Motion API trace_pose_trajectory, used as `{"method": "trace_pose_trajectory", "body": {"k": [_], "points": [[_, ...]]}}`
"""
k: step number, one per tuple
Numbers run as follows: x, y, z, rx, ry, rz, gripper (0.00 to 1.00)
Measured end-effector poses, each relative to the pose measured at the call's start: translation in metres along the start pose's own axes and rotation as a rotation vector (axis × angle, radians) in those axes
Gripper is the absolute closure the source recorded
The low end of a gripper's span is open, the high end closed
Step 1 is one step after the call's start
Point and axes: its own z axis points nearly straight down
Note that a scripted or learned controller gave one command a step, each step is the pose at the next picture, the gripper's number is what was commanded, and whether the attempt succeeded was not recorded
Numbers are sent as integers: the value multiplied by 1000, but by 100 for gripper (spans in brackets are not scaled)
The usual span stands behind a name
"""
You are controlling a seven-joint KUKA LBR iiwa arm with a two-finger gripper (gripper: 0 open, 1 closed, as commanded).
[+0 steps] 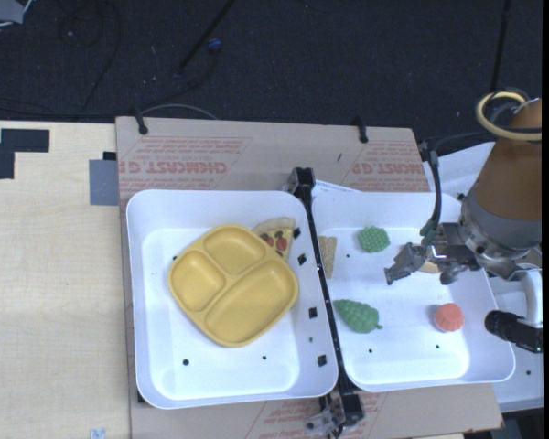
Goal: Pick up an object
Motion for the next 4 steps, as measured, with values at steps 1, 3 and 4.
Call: {"method": "trace_pose_trajectory", "body": {"k": [1,3,4], "points": [[0,2,-5,-11,-1,-2,0],[2,-1,103,-5,0,-1,0],[3,-3,157,-5,0,-1,0]]}}
